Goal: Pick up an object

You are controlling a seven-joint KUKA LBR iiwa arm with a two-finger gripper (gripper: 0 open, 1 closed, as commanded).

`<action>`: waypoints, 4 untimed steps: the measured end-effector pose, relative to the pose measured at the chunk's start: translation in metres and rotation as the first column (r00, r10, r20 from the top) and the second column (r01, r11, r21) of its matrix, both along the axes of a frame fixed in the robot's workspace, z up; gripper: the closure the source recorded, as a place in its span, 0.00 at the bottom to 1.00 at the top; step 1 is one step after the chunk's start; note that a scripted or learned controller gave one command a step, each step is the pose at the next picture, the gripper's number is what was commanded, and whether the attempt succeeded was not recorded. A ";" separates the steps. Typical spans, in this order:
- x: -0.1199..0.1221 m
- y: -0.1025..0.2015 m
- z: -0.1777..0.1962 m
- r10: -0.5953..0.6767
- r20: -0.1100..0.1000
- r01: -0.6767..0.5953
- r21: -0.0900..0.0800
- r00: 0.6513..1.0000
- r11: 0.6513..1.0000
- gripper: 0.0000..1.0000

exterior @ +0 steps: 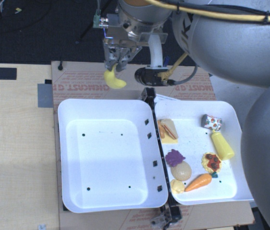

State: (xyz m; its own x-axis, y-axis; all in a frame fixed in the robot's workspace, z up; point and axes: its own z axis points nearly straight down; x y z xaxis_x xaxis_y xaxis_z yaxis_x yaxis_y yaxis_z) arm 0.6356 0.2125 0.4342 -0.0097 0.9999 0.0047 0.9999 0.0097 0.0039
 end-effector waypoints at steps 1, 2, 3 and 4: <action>-0.005 0.026 0.023 -0.006 -0.005 0.006 -0.004 1.000 1.000 1.00; -0.025 0.031 0.055 -0.007 -0.004 0.007 -0.004 1.000 1.000 1.00; -0.037 0.027 0.092 -0.007 -0.004 0.007 -0.005 1.000 1.000 1.00; -0.027 0.004 0.104 -0.011 -0.006 0.011 -0.006 1.000 1.000 1.00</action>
